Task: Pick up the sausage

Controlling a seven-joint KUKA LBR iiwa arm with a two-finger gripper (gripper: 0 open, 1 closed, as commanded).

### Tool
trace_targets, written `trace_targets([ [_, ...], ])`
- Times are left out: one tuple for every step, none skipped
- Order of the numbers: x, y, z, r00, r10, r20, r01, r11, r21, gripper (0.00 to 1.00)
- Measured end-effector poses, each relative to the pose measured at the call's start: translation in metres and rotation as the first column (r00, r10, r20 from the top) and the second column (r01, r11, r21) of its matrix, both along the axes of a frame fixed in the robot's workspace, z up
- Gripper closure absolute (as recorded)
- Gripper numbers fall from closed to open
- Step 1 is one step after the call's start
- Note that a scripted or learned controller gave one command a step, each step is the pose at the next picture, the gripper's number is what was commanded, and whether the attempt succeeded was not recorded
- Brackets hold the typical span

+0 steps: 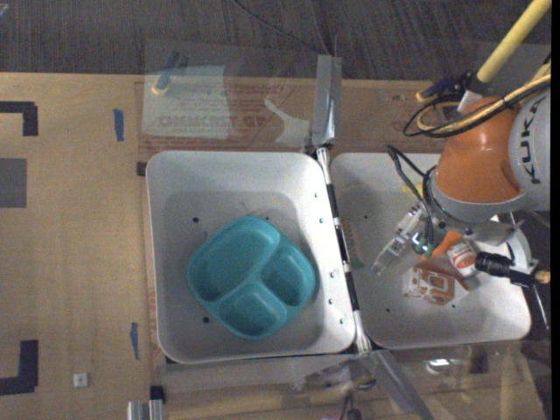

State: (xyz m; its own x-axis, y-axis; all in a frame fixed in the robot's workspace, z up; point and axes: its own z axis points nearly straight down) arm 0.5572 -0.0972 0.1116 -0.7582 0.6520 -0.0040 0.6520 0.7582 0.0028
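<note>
In the right bin (490, 322), a short reddish-orange sausage (458, 255) with a pale end lies just under the arm's wrist, partly hidden by it. My gripper (391, 250) hangs low over the bin floor, to the left of the sausage and apart from it, pointing down-left. Nothing shows in it. The grey arm with its orange band (477, 160) covers the bin's upper right part.
A flat brown-and-white toy food piece (430, 283) lies below the sausage, near the bin's front. The left bin (175, 191) holds a teal divided plate (251, 276). A metal divider (337, 234) runs between the bins.
</note>
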Motion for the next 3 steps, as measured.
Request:
trace_targets([
  [0.034, 0.032, 0.075, 0.982, -0.189, 0.002, 0.189, 0.982, 0.001, 0.0],
  [0.085, 0.039, 0.159, 0.977, -0.211, 0.002, 0.211, 0.977, 0.001, 0.0],
  [0.097, 0.066, 0.091, 0.993, -0.117, -0.003, 0.117, 0.993, 0.001, 0.0],
])
